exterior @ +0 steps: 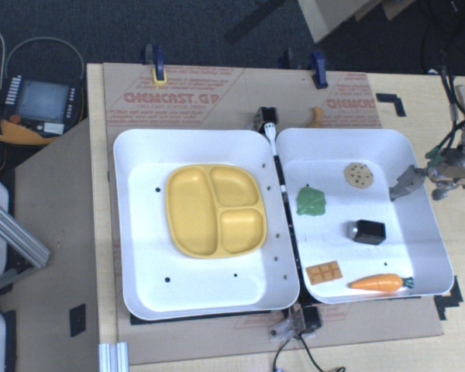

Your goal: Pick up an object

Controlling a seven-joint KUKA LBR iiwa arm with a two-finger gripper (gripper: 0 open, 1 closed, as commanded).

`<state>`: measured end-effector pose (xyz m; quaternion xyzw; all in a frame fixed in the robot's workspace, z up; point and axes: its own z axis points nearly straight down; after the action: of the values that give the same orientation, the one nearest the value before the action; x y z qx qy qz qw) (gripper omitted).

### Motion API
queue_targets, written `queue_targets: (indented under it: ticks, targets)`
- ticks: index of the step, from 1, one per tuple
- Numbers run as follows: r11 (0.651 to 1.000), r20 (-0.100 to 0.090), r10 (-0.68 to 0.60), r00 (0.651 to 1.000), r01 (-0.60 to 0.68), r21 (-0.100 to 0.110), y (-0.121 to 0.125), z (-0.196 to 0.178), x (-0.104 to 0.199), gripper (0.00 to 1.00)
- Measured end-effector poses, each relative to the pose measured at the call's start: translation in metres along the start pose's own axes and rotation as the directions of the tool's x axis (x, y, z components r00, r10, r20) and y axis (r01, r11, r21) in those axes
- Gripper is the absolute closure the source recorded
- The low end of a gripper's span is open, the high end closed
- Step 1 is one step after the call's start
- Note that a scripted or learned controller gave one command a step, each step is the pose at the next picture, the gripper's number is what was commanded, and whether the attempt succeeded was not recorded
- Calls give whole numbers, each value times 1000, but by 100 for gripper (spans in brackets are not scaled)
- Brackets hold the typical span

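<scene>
Seen from above: two white bins side by side on a bench [101, 208] covered with printed brown board.

In the left bin [128, 208], a yellow divided plate [215, 209] with three compartments, lying flat near the middle.

In the right bin [428, 235], five small things, all apart from one another:
- **Far end:** a round speckled cookie [359, 175].
- **Near the wall shared with the left bin:** a green leafy piece [311, 201].
- **Around the middle:** a black block [367, 231].
- **Near end:** a brown square cracker [323, 272].
- **Along the near wall:** an orange carrot [380, 283] lying on its side just right of the cracker, green tip pointing right.

Reaching in from the right, a grey gripper [422, 180] at the right bin's right rim, level with the cookie and well apart from it. Too small and cluttered at the frame's edge to tell whether wide or narrow. Nothing visibly held.

Clamped to the far edge of the board, two blue clamps [159, 62]. Off the bench to the left, a handheld control unit [39, 103] with a dark screen and a looped cable on dark flooring.
</scene>
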<state>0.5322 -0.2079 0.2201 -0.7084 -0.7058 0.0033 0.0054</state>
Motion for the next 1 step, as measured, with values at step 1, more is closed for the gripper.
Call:
queue_targets:
  ticks: [1]
  targets:
    - [1000, 3, -4, 1000, 4, -12, 3, -6, 0, 0]
